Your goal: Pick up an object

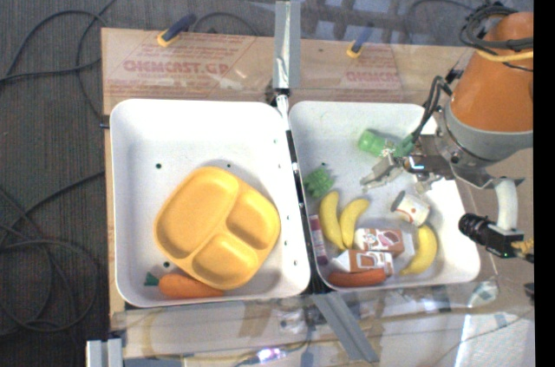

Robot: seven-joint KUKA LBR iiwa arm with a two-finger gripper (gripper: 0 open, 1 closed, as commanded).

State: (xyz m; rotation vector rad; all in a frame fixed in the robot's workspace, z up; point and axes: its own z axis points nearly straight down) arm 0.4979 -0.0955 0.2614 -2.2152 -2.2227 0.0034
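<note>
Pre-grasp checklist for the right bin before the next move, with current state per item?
1. Gripper over the right bin: ok, it sits above the bin's middle.
2. Nothing held yet: ok, no object seen in the jaws.
3. Jaws open or shut: cannot tell at this size.
4. Clear target: not ok. Bananas, carton and a red item lie packed together.
5. Easier picks: ok. The green bottle and small green toy lie apart from the pile.
6. Left bin: ok. The yellow tray and carrot are well away from the arm.
</note>
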